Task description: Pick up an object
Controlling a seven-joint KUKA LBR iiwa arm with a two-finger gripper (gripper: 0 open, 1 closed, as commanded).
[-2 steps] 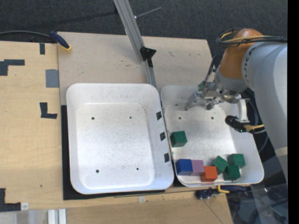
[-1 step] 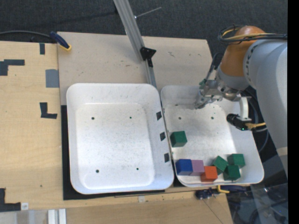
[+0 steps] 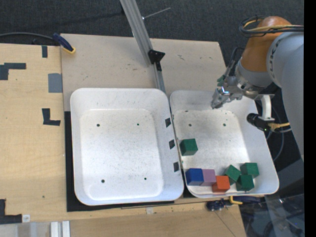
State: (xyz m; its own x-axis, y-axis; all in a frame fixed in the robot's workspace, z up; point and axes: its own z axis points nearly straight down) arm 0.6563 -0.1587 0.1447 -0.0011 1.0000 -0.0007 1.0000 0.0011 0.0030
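gripper upper right over right bin, grip state unclear | lone green cube: likely light, rigid | pinch flat opposite sides

1. The right bin has open floor over its upper and middle part; one green cube stands alone near the left wall, with free room on every side.
2. Along the near edge the blocks crowd together: a blue cube touches a purple cube, then an orange cube and three green blocks (so close that little room for fingers stays between them).
3. The gripper hangs over the far rim of this bin.
4. A slanted metal pole crosses above the bench, ending where the left bin meets the right one.
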